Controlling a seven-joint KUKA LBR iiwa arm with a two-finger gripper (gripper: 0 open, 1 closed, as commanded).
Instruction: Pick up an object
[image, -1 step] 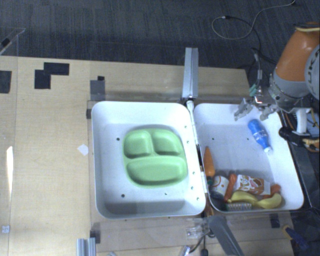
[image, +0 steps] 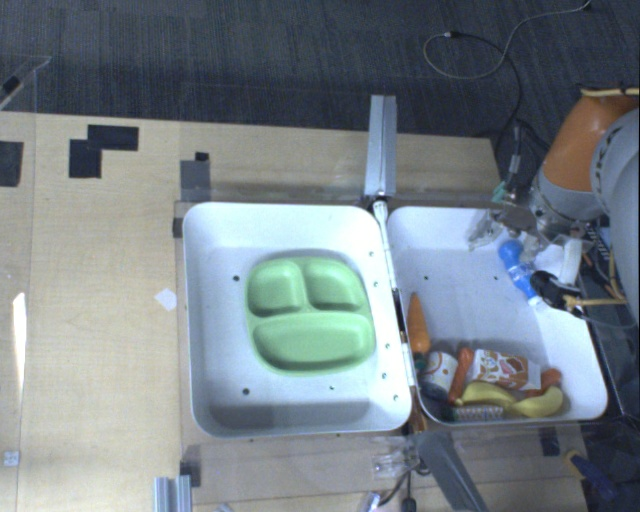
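- Nearest, in the right bin (image: 450, 300), objects crowd the near wall: a yellow banana (image: 520, 402), a printed snack packet (image: 495, 368) and an orange carrot (image: 416, 325) against the divider.
- Left of these, the left bin (image: 210, 300) holds a green divided plate (image: 305, 312) upside down at its middle.
- Farther right, a blue bottle (image: 518, 266) lies just beneath the hand (image: 530, 235) at the right bin's far right corner; whether the hand is open or closed cannot be told.
- Farthest, the wooden table (image: 90, 300) meets dark floor.
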